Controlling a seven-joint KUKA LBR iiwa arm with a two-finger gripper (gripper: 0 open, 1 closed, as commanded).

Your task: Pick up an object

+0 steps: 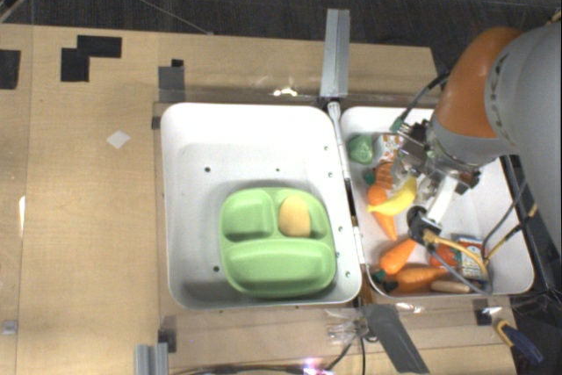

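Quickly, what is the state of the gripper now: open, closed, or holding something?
Gripper: low in the right bin among the toy foods; state cannot be told.

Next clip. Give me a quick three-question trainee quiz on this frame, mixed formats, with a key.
1. True or false: the green divided tray lies in the left bin.
2. Which tray compartment holds the yellow egg-shaped item? A) upper left B) upper right C) the long lower one
3. Fill in: the gripper hangs over the ____ bin, among the toy foods, near the yellow banana.

Key: 1 true; 2 B; 3 right. Whether anything is gripped cannot be judged from this view.
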